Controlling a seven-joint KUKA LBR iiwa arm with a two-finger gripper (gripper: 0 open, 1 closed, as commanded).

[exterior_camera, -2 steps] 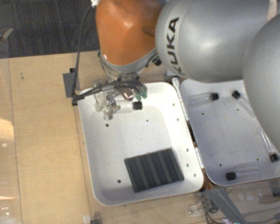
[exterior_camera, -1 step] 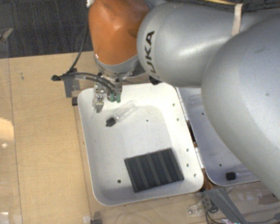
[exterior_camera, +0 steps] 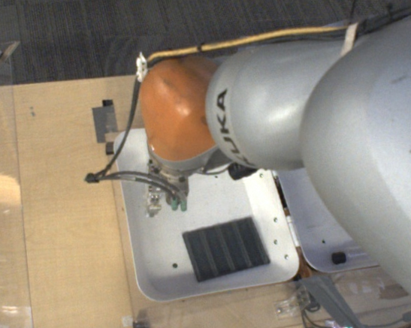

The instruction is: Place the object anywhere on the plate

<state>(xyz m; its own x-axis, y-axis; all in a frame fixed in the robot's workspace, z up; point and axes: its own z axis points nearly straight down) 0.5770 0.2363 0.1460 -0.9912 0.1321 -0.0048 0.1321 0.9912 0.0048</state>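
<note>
Pincer (exterior_camera: 166, 197) hangs over the left shallow white bin's (exterior_camera: 154, 276) far edge, its state impossible to tell. The dark ribbed rectangular plate (exterior_camera: 226, 248) near the front edge lies bare. No object to be seen, so placing looks undone.

White bins (exterior_camera: 154, 280) — wooden bench (exterior_camera: 64, 240).

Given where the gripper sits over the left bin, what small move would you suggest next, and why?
Probably shift the gripper toward the dark ribbed plate: it hangs over bare floor of the left bin, short of the plate. Whether it holds anything is unclear.
</note>
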